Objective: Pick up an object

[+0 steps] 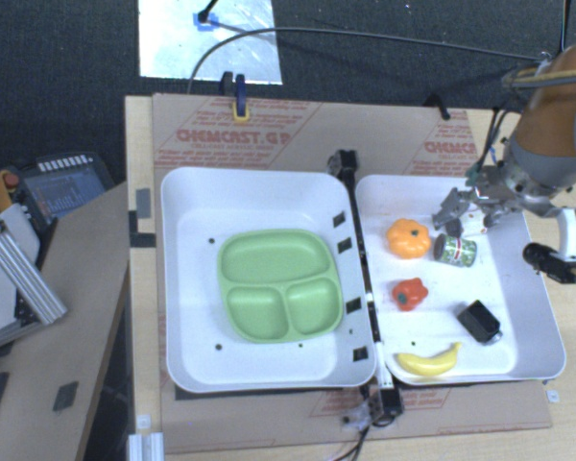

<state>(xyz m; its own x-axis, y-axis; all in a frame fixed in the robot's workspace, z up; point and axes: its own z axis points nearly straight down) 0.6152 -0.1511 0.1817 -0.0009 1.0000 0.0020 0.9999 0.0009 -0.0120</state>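
Grey arm (pixel 557 113) reaching in from right, wrist angled down-left

green tray (pixel 274 286) left bin (pixel 187 257), banana (pixel 427 360) right bin (pixel 528 334)

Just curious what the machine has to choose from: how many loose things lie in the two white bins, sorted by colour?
Orange: 1, pumpkin
Red: 1, pepper
Yellow: 1, banana
Black: 1, block
Green: 2, can and divided tray
Total: 6
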